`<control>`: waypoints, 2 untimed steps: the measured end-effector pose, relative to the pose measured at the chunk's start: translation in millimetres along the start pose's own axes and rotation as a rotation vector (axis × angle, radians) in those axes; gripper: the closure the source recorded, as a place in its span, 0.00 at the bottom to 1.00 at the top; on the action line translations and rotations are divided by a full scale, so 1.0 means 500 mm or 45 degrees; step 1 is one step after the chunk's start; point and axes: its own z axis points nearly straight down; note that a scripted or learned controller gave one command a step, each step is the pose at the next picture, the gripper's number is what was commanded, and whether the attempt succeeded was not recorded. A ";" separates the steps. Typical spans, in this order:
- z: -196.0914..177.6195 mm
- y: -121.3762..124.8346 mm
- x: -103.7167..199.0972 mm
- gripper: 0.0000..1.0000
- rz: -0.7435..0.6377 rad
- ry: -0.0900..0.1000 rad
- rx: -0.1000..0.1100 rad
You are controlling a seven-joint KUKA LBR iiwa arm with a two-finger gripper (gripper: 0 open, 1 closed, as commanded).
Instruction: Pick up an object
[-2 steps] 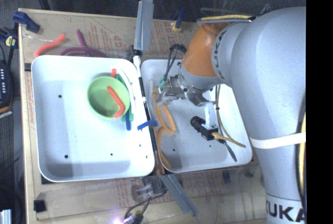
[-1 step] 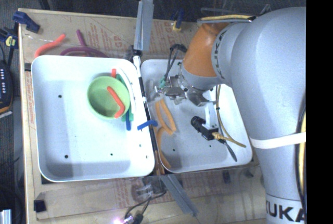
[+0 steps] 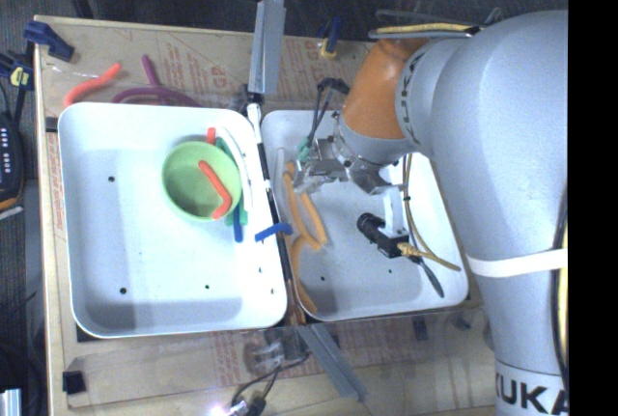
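Gripper [image 3: 311, 168]: end tool of the grey arm, lowered into the right shallow white bin [image 3: 357, 287] near its left wall. Whether it is spread or pressed together cannot be told from this slant, and nothing is seen pinched in it.
Likely target: long orange-tan curved strips [image 3: 313, 223], lying on the bin floor just below the gripper and along the left wall.
Handling (judged): probably light, thin and pliable. They are likely to bend or slide against the smooth floor, and they lie flat enough to be hard to get under.
Hold point (judged): across the narrow width at mid-length, where a strip bows away from the wall. Ends close to the wall leave little room.
Neighbouring bin: left shallow white bin [image 3: 126, 255], holding a round green plastic bowl [image 3: 193, 184].
Bowl contents: an orange-red bent stick [image 3: 220, 188] lies across the bowl.
Bin edge: a short blue stick [image 3: 273, 232] lies beside the dividing wall.
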 end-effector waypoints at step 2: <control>0.043 -0.014 -0.020 0.00 0.109 0.019 0.008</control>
